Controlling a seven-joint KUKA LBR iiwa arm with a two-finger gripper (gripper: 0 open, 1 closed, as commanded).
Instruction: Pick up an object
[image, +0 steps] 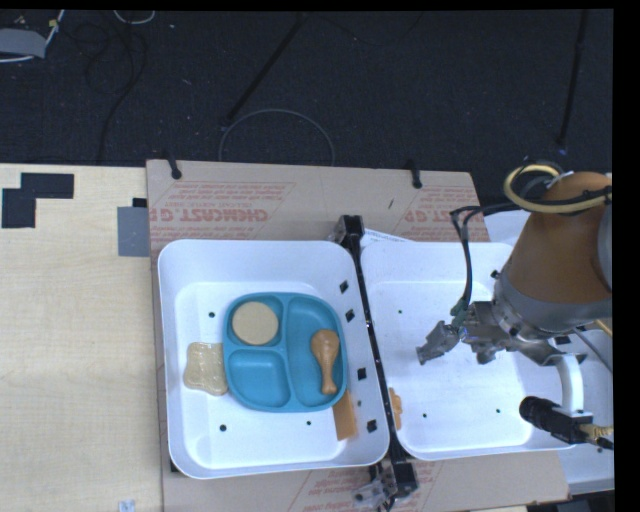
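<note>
Gripper (440, 345) over right bin (440, 440); finger state cannot be told.
Drumstick (326, 360) lies lengthwise on tray (262, 385), knob end pointing away from the camera.

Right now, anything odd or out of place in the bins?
Yes: a brown flat piece sits wedged against the left bin's right wall, and a small orange item hugs the divider in the right bin.

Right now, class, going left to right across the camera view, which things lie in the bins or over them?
Tan toast-shaped piece → round tan disc on the blue divided tray → drumstick-shaped piece → brown strip → black divider between the bins → gripper.
</note>
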